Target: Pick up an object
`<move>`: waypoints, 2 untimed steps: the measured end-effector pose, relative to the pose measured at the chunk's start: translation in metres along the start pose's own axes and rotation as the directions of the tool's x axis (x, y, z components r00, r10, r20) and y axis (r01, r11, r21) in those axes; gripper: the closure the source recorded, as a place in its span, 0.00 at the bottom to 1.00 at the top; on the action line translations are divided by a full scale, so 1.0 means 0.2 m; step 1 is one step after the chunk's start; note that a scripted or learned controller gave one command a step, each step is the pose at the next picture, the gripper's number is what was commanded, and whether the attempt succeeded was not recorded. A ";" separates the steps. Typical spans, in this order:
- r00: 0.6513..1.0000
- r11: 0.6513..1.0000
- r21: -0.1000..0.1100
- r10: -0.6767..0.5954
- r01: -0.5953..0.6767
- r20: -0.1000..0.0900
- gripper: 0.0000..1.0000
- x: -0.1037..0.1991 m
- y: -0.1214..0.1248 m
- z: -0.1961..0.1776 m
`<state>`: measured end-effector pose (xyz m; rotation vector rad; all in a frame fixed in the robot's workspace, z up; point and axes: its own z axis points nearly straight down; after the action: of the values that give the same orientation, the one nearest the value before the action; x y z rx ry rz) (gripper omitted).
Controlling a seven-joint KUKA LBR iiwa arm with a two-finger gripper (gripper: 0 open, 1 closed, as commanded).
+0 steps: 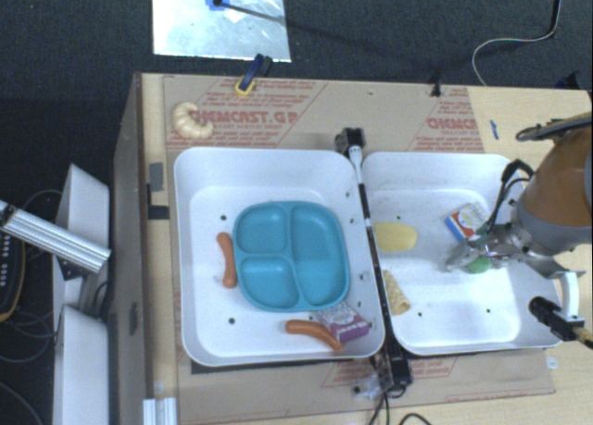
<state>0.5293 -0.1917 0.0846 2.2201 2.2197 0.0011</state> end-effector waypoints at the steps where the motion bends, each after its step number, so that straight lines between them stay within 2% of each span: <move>1: 1.000 1.000 -0.001 -0.003 0.003 0.001 0.00 -0.07 0.10 -0.27; 2: 1.000 1.000 0.001 -0.002 0.002 -0.001 0.00 0.00 0.07 0.00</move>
<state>0.5425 -0.1907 0.0841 2.2189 2.2230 0.0006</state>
